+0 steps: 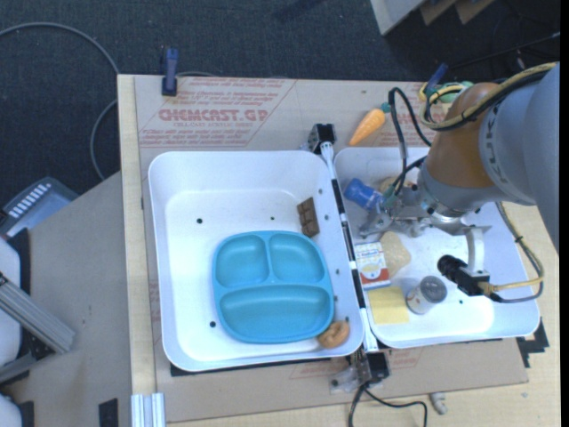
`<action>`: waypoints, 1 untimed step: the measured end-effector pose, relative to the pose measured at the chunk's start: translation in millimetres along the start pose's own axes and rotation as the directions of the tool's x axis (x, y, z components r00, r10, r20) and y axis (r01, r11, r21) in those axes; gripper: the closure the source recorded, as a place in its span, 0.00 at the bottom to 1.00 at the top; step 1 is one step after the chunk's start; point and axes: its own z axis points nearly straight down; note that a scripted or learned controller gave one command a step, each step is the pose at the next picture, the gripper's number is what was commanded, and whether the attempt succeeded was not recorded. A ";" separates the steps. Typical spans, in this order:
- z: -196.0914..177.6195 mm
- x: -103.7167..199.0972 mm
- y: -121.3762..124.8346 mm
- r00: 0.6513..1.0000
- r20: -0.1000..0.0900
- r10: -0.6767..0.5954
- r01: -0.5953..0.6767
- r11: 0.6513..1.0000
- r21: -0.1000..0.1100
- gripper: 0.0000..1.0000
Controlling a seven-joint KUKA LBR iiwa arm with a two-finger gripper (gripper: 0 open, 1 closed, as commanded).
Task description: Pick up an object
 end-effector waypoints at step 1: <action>-9.9 0.2 0.3 1.000 0.000 0.000 0.000 1.000 -0.002 1.00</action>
